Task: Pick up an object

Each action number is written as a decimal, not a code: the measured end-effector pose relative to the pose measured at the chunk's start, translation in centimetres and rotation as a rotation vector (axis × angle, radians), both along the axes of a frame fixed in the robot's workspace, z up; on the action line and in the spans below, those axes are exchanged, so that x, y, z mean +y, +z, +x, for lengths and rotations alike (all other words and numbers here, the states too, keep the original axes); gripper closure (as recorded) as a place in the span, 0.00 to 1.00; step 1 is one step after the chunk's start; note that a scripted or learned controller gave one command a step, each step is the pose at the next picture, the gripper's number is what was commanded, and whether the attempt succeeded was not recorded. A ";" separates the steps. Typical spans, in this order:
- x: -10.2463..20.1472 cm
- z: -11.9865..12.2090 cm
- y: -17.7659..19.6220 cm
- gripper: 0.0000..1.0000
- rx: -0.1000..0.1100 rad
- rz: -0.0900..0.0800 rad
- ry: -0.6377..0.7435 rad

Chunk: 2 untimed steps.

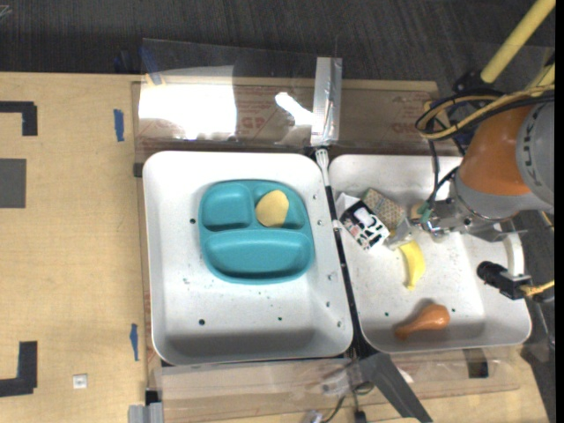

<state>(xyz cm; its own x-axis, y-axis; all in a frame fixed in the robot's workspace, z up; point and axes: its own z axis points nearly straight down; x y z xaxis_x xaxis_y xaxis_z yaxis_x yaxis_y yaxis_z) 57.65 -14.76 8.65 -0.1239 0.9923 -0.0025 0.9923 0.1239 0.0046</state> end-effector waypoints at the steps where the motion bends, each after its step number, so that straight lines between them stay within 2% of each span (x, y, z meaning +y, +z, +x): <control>1: -0.1 0.0 0.8 1.00 0.002 -0.002 -0.003; 2: 8.9 0.0 12.5 1.00 0.006 0.003 -0.032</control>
